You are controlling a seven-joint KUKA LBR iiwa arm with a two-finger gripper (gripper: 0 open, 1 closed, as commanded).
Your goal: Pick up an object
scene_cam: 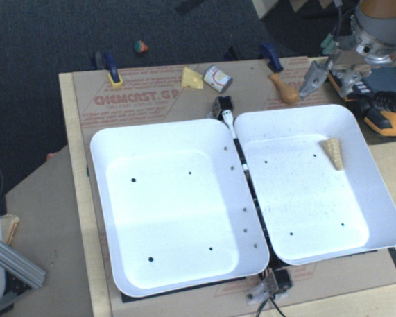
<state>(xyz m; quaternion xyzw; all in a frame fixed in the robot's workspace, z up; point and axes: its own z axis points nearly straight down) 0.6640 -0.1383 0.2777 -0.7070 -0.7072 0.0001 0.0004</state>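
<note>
A small tan cone-shaped piece (333,153) lies in the right bin (368,193), near its far right side. My gripper (328,81) hangs above the bench just beyond the right bin's far right corner, up and slightly right of the cone. Its two fingers stand apart, one grey finger (311,78) slanting down to the left. Nothing is between them. The left bin (113,218) holds no loose object that I can see.
On the brown board behind the bins lie a yellow wedge (191,78), a small white box (217,78) and a tan wooden piece (285,88) close to my finger. Blue clamps (112,66) grip the board's far edge. A black tool (225,108) sits between the bins.
</note>
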